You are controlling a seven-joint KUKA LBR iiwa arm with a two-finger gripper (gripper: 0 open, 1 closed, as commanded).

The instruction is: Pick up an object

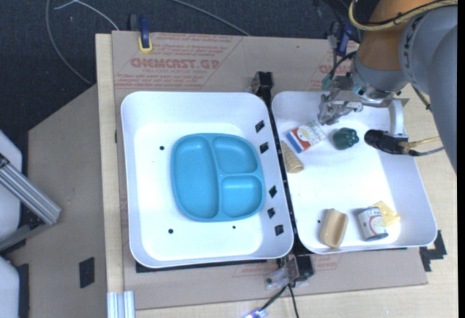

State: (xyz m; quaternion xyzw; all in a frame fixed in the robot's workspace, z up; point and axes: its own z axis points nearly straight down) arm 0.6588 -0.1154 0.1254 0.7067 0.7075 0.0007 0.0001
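1. White plastic forms both bins; the right bin (407, 186) at right of frame has every object lying on its floor, so the pick looks not yet done: a dark green lump (346, 138), a red-and-white packet (305, 138), a tan cup (333, 227).
2. Gripper (330, 112), upper right of frame, hangs just beside the packet; it seems to grip nothing, though how wide it stands I cannot tell.
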